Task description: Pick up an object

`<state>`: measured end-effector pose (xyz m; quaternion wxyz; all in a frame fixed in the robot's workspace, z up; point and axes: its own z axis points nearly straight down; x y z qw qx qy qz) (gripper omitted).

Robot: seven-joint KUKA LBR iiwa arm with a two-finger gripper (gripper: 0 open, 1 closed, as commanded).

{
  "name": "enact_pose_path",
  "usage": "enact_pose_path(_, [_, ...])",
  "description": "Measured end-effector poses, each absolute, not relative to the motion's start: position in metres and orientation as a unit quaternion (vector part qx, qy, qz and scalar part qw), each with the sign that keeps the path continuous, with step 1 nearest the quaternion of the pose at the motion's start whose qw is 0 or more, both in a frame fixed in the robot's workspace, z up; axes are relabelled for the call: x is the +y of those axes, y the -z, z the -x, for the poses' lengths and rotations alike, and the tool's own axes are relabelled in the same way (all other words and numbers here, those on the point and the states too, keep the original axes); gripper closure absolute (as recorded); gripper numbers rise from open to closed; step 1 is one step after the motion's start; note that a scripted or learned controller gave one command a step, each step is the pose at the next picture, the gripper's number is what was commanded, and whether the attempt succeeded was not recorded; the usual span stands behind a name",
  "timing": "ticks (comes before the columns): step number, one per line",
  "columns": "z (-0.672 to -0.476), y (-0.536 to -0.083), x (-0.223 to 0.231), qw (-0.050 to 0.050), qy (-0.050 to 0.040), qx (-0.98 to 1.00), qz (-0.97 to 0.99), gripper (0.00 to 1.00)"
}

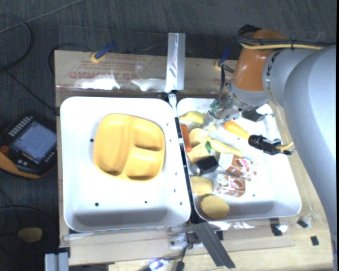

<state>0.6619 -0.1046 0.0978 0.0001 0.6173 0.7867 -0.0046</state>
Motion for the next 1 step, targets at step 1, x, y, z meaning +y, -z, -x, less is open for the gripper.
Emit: enact_pose_path(1, [-0.6688, -0.252, -0.0454, 0.001, 0.0004, 0.78, -0.625, 1.0])
